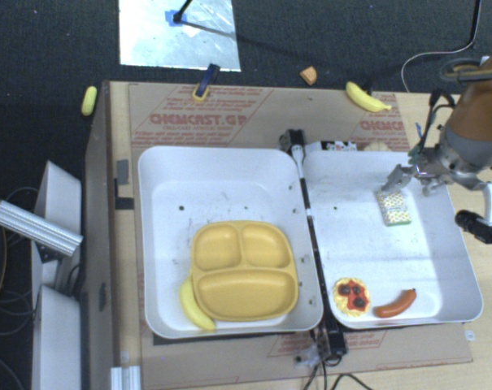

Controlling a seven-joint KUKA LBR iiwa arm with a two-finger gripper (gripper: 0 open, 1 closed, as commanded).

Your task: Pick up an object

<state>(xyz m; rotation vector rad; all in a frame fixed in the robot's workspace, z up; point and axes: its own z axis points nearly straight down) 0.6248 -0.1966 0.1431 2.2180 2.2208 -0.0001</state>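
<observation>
Task progress: I judge the pick barely begun. Nothing is lifted; every object I can see lies on a bin floor or on the bench.

My gripper (394, 180): reaching in from the right, low over the upper part of the right bin, just above a small patterned block. The view here is small and a little blurred, so I cannot tell whether my fingers stand apart or together, and I see nothing between them.

Nearest object: the small patterned block (396, 209), pale with coloured dots, possibly a sponge or a toy wafer. It lies flat on the floor of the right bin, just below my gripper.

Right bin (441, 254): holds the patterned block, a small toy pizza (351, 296) near the front left corner, and a toy sausage (394, 303) just to the right of the pizza.

Left bin (164, 218): holds a yellow divided tray (244, 269) with three compartments, all bare, and a toy banana (194, 307) lying against the tray's front left edge.

Outside the bins: a second toy banana (366, 97) on the bench behind the right bin.

What is left: closing on one object, most likely the block, and raising it clear of the bin.
</observation>
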